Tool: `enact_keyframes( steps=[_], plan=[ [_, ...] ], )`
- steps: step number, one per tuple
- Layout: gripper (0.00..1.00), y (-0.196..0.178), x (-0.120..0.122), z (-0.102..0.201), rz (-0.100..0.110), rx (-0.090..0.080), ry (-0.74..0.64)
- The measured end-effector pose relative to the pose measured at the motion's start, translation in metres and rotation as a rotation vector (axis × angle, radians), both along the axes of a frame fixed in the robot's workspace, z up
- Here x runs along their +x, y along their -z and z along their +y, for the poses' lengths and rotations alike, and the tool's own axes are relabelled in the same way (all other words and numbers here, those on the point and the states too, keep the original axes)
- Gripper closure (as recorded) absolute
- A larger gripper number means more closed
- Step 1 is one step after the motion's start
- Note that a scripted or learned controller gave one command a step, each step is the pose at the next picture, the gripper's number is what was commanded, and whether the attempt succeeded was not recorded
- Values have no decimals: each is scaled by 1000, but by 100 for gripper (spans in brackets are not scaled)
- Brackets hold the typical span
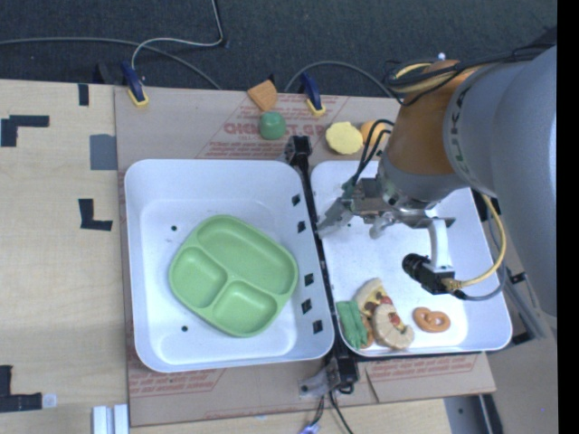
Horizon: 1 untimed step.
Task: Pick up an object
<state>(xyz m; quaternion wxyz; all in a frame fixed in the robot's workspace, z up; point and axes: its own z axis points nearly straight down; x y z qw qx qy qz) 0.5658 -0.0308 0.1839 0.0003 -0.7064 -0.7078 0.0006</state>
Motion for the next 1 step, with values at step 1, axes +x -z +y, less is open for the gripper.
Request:
enact_keyframes(
  steps=[1],
  plan=[
    [0,0,-83,-52,1,0,3]
  ],
)
